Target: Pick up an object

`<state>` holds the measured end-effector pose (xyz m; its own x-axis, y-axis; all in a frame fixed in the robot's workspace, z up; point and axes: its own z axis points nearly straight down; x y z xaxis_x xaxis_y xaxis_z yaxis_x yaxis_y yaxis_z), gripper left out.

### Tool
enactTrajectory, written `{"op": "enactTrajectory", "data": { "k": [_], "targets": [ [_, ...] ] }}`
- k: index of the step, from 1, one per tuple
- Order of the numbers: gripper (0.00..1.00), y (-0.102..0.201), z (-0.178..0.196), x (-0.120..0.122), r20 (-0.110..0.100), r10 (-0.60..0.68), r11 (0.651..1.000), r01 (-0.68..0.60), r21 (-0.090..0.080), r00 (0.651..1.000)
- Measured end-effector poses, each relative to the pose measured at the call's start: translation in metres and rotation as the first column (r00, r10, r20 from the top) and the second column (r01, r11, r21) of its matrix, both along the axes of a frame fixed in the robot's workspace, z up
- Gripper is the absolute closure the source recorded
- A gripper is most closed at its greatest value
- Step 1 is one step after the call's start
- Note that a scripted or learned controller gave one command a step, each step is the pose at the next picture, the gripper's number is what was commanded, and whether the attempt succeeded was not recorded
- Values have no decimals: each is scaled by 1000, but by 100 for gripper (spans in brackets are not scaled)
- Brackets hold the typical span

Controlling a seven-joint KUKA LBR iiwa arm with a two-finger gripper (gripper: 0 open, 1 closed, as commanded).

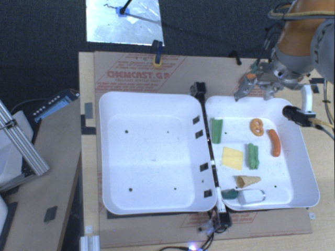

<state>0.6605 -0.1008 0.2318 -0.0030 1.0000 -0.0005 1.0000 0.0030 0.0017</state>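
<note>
The right bin (298, 184) holds several small items: a green strip (216, 130), an orange ring (256, 126), a red-orange sausage (275, 143), a yellow square (233, 158), a green pod (253, 156), a tan cone (247, 181), a white block (252, 196) and a teal piece (229, 194). My gripper (256, 91) hangs over the far rim of that bin, above and behind the orange ring. Its fingers are spread apart, open, with nothing between them.
The left bin (112, 140) lies beside the right one, joined by black clips (199, 120) along the seam. Both rest on a cardboard sheet (137, 73). A black cylinder (294, 114) juts over the right bin's far right corner. A shiny foil sheet (123, 14) lies behind.
</note>
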Motion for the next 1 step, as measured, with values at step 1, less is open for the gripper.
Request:
{"op": "enactTrajectory", "data": {
  "k": [1],
  "targets": [
    [100,0,11,1,4,3,1000,-3,0,1000]
  ]
}}
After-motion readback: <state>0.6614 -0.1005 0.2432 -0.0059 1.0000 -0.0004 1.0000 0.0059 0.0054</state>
